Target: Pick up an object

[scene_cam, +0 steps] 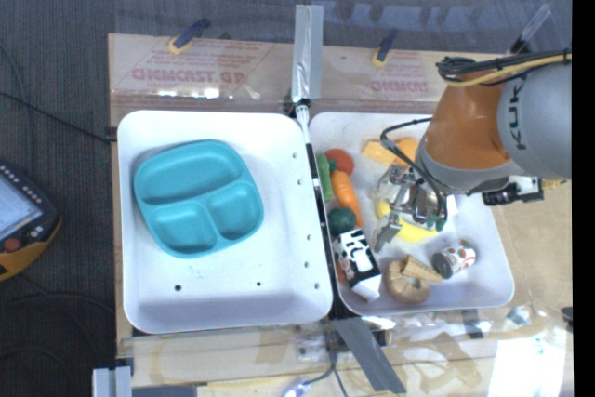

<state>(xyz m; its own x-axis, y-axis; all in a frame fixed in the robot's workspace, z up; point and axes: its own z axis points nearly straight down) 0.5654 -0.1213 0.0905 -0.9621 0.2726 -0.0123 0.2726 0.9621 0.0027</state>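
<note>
Here the gripper (406, 211) hangs with fingers apart, directly over the yellow object (416, 231) in the right bin (493, 279).

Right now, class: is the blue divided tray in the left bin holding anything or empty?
Empty. The blue tray lies flat in the left bin, and all three compartments show bare blue plastic.

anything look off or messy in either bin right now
Nothing looks spilled or broken. The right bin is simply crowded: toy foods lie jumbled against each other, and a small can lies on its side near the gripper. In the left bin, the blue divided tray sits skewed to the walls.
</note>
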